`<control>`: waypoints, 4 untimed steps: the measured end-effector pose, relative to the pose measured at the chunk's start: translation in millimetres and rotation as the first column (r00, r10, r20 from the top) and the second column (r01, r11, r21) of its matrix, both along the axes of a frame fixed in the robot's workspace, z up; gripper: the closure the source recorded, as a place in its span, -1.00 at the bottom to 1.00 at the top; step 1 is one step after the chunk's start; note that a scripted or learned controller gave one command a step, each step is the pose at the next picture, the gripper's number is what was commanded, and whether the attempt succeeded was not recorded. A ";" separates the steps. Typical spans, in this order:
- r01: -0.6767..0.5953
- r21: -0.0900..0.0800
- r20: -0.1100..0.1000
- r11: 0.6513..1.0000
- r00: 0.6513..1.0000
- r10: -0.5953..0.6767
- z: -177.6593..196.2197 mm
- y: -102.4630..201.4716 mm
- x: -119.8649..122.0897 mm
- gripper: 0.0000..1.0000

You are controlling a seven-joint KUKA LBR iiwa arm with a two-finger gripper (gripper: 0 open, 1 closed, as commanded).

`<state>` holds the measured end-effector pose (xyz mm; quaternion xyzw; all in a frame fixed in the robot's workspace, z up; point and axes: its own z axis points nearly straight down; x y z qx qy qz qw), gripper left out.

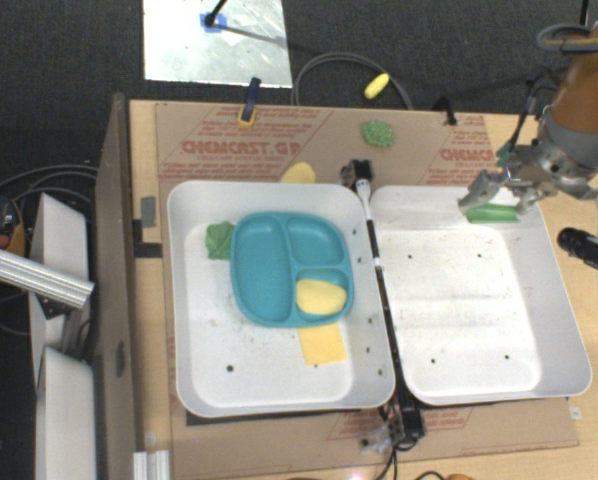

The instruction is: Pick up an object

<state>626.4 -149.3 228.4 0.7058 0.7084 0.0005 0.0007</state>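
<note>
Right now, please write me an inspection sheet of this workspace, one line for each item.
Surface: left bin and right bin side by side on a brown board.
Job's things: teal divided plate with a yellow lump; yellow flat slice; green leaf piece; green piece at the gripper.
Clutter: green ball and yellow piece on the board.
Grippers: gripper over the right bin's far edge.
Cables: black cable behind the board.
Surroundings: dark floor, shiny sheet.
</note>
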 end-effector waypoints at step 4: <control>-0.004 0.001 0.005 1.000 1.000 0.004 -55.7 13.7 12.9 1.00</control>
